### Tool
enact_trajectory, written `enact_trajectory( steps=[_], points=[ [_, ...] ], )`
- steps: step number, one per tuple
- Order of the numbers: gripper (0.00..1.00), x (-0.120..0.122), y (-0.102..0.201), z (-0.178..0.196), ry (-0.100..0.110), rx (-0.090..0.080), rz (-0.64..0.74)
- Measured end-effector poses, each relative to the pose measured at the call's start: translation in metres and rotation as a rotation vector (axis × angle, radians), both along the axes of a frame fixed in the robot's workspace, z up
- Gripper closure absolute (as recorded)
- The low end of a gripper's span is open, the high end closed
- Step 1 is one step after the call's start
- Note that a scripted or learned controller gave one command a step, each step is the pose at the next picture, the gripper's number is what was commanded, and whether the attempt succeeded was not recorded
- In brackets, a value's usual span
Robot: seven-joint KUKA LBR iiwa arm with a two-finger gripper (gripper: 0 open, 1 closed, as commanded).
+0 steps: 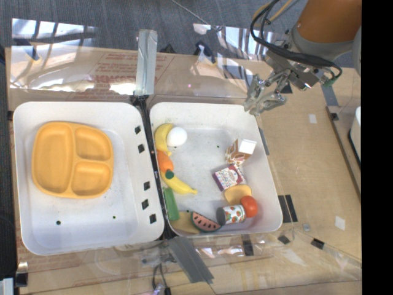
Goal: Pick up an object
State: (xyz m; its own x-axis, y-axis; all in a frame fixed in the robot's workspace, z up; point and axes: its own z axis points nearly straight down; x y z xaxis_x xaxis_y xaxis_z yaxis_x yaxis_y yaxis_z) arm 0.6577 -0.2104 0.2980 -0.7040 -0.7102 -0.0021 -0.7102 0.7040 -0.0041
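My gripper hangs above the far right corner of the right bin, its fingers spread apart with nothing between them. Below it in that bin lie a white egg, a yellow banana, an orange carrot, a green cucumber, a watermelon slice, a small can, a red tomato, a purple carton and a brown and white carton. The nearest item to the gripper is the brown and white carton.
The left bin holds a yellow divided tray. Grey tape strips run along the seam between the bins. The arm's orange band and black cables sit at the upper right over the wooden bench.
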Motion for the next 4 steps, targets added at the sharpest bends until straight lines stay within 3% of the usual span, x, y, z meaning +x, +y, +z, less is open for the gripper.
enact_trajectory(
  steps=[1,2,4],
  points=[
    [1.0,0.0,0.076,-0.071,0.007,0.005,-0.03],
    [1.0,0.0,0.001,-0.064,0.0,0.0,0.204],
    [1.0,0.001,0.003,-0.054,0.0,-0.001,0.88]
  ],
)
